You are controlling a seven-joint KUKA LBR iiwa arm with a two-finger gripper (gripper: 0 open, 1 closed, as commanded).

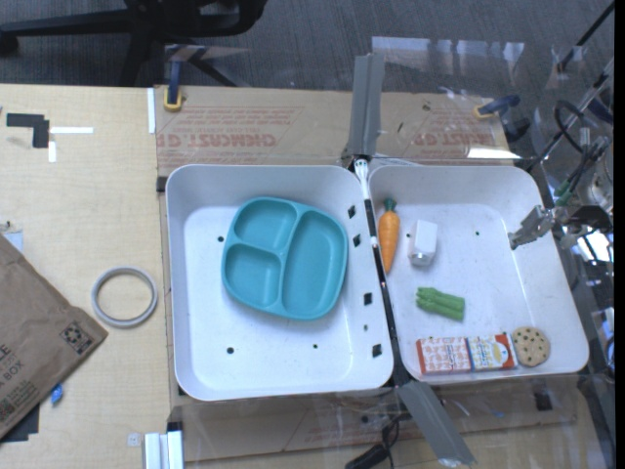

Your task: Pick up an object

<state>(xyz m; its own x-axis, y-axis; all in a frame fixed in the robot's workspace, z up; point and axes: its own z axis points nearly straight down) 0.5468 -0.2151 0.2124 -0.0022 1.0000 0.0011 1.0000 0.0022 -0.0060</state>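
Two shallow white bins sit side by side on the surface [78, 203]. The left bin [195, 360] holds a teal divided plate [286, 258] with three compartments, lying flat near the bin's middle. The right bin [488, 223] holds five items. An orange carrot [389, 237] with a green top lies lengthwise just beside the bin's left wall. A small white block [423, 242] sits near the carrot, to its right and apart from it. A green vegetable piece [440, 303] lies below the white block, near the bin's middle. Along the bin's near edge, a red and white carton [466, 353] lies flat, with a round brown cookie [530, 345] just beside its right end.

The gripper [532, 228] stands at the right bin's right edge, well apart from every item. It is small and partly lost among cables; its opening cannot be told, and nothing is seen in its hold.

On the surface left of the bins lie a grey tape ring [125, 295] and a brown cardboard piece [34, 340]
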